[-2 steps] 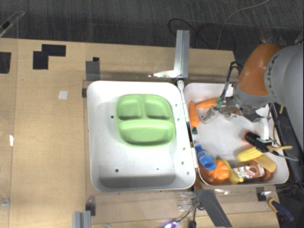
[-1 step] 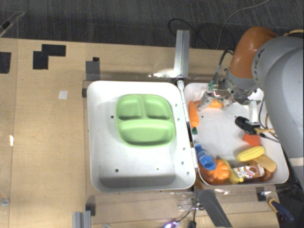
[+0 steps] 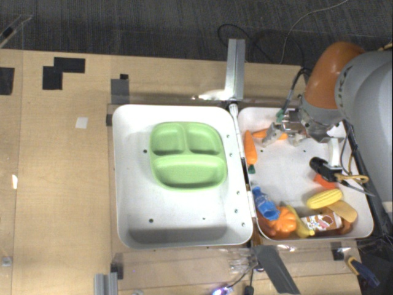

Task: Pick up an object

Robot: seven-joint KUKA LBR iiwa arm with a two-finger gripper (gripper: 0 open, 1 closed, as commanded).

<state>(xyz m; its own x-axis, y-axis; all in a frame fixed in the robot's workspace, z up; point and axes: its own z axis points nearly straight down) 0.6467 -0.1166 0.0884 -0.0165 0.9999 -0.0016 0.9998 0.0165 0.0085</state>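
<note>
Two white bins sit side by side. A green plate (image 3: 186,155) with three parts lies in the left bin (image 3: 132,226). The right bin (image 3: 288,165) holds toys. The gripper (image 3: 287,129) hangs low near the top of it. I cannot tell how its jaws stand. A carrot (image 3: 250,149) lies just left of it by the wall. Corn (image 3: 324,198), a bottle (image 3: 320,222), a blue toy (image 3: 265,204) and an orange toy (image 3: 281,222) lie well apart from it.
</note>
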